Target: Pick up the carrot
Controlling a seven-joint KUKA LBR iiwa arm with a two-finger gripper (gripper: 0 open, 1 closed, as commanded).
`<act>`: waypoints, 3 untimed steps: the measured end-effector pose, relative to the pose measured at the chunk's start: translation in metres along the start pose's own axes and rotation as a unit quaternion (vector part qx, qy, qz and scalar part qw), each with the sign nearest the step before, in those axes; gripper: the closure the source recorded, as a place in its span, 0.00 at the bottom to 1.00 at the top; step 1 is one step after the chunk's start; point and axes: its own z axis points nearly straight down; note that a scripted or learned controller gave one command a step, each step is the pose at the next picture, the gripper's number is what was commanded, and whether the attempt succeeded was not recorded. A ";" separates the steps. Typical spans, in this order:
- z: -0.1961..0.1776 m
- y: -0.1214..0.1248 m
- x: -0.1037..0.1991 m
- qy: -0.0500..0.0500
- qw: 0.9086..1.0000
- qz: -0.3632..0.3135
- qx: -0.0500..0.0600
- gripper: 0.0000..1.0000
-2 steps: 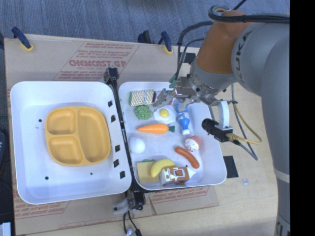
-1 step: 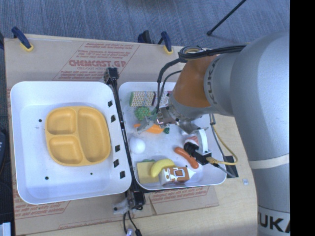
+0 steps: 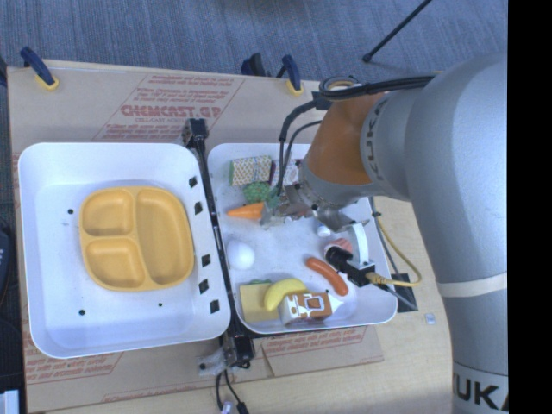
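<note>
Two bins [image 3: 34,231], one tray [image 3: 136,236], one carrot [image 3: 246,212], one banana [image 3: 283,293].

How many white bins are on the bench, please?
2: the left bin holds a yellow divided plate; the right bin holds the carrot and other food.

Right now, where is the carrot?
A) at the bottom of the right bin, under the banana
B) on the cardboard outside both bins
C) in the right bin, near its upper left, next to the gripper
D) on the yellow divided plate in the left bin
C: the carrot lies on the floor of the right bin, upper left part, beside the gripper, well above the banana.
</note>
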 end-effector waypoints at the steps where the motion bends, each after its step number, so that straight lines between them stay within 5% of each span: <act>1: 0.017 0.010 0.006 0.007 0.999 0.038 0.009 1.00; 2: 0.017 0.041 0.009 0.007 0.999 0.032 0.009 1.00; 3: -0.084 0.019 0.056 0.006 0.989 0.150 0.010 1.00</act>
